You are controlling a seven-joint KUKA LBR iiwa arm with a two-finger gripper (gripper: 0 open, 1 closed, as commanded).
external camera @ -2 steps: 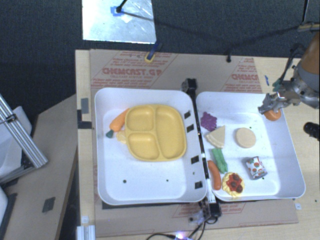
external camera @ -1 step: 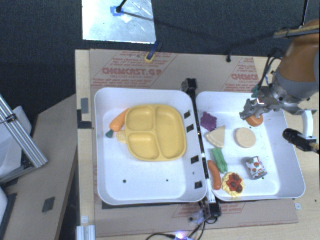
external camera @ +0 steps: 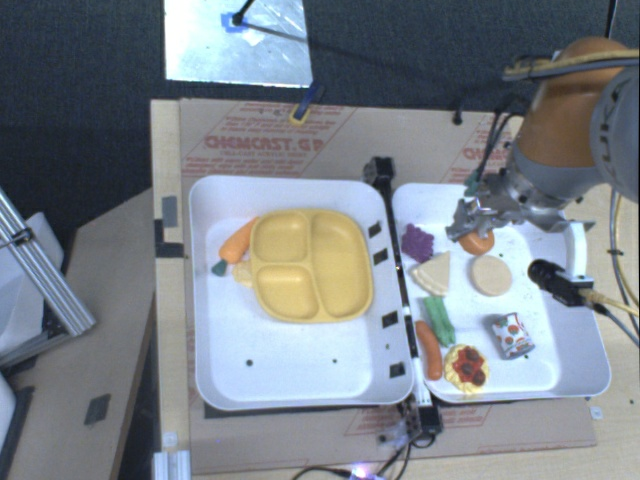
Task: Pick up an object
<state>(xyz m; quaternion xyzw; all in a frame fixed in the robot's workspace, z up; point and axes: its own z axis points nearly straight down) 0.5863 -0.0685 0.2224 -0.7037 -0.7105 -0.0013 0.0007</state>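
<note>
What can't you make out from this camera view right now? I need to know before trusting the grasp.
- Gripper: its fingertips sit over an orange item; the wrist hides whether they close on it.
- Orange item: mostly covered by the gripper, so its kind is unclear.
- Carrot in the left bin: its lower end is tucked behind the yellow tray.
- Small printed carton: label too small to read.

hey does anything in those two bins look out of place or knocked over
One thing: a toy carrot in the left bin is wedged against the yellow divided tray, half tucked under its rim instead of lying free. The toy food in the right bin is loosely scattered, nothing spilled or damaged.
</note>
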